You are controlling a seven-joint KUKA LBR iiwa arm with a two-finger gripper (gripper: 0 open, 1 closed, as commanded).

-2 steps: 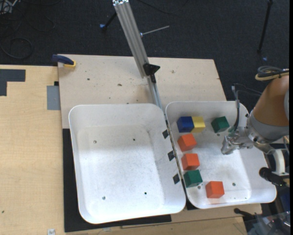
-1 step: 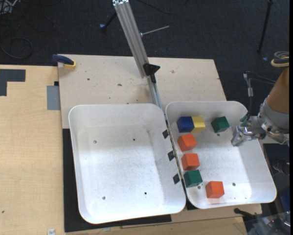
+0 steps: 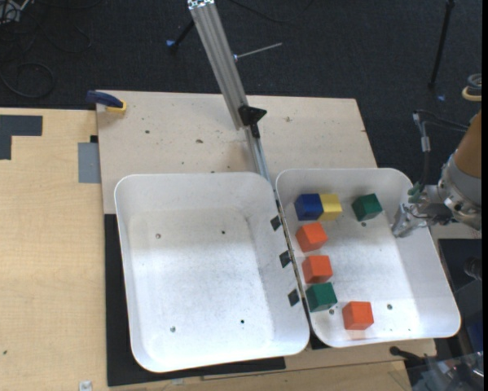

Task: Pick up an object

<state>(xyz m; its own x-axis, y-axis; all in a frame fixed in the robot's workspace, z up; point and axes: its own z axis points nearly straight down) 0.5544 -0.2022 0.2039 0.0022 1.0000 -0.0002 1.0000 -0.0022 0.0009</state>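
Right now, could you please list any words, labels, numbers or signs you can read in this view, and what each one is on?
No readable text anywhere.
Checkered tag atop the slanted aluminium rail: a black-and-white pattern, no letters or digits.
Coloured blocks, such as the blue block, in the right bin: plain faces, no markings.

Seven blocks [image 3: 312,236] lie in the right bin [image 3: 423,300], mostly along its left wall.

view: we look down from one fixed camera above the counter [image 3: 309,129] | facing: slanted | range: moderate, both bins whole | arm enters at our right edge
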